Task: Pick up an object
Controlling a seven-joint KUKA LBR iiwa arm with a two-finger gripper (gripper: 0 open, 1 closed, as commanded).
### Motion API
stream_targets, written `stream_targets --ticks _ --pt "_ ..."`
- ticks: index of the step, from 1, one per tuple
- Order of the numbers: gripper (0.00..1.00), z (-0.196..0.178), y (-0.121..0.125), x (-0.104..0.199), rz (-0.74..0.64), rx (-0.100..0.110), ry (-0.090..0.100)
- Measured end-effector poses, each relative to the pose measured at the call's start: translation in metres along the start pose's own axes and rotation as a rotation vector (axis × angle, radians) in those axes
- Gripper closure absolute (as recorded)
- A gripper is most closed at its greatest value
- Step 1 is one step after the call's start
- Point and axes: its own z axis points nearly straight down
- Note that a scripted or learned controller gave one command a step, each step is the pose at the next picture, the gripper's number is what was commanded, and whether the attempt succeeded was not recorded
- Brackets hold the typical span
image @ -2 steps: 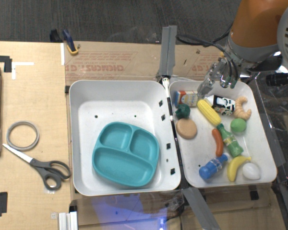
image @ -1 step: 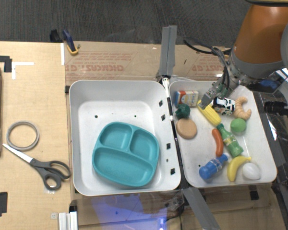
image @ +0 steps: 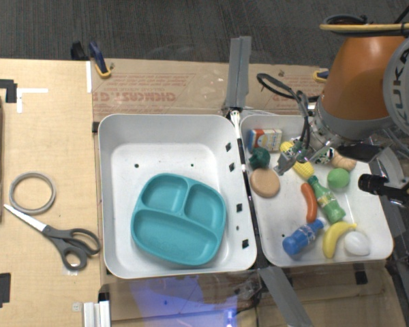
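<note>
In the right bin [image: 382, 216], low over the back of the toy pile: gripper [image: 301, 159], reaching in under the orange-banded arm [image: 358, 67] from the right. Fingers [image: 285, 162] seemingly spread, one to each side of a small yellow piece [image: 304, 169]. No pinch on it to be seen, so not counted as held. Probably the chosen target, judging by that straddle, and a sensible one: lying on top, with a little room at its sides. Crowded all around, though. Dark green ball [image: 260, 158] just to the left, tan disc [image: 264, 182] below that, small printed box [image: 267, 139] against the back wall. Green ball [image: 339, 178] to the right, close by. Nearer the front, a red chilli [image: 308, 201] lying beside a green bottle [image: 325, 199], then a blue bottle [image: 301, 238], a banana [image: 336, 237] and a white egg [image: 357, 244], heaped loosely toward the front wall, likely just as tipped in. Over in the left bin [image: 116, 182], a teal divided plate [image: 179, 219], flat and well apart from the action. Out on the table [image: 41, 128], scissors [image: 61, 237] and a roll of tape [image: 32, 191], well clear of both bins. Next, by the look of it: close, then lift straight up. Main risk: a round, slippery piece squirting out sideways, or a neighbour nudged along the way.
</note>
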Motion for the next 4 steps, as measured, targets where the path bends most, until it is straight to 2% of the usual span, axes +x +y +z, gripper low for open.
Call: stream_targets --ticks 1,2,3,4 --pt "1.0 -0.019 0.051 -0.002 -0.065 -0.002 -0.003" --pt "1.0 -0.046 0.082 -0.019 0.142 -0.002 -0.003" --pt "1.0 -0.013 0.031 -0.067 -0.203 -0.001 -0.002" --pt "0.0 -0.013 0.031 -0.067 -0.203 -0.001 -0.002"
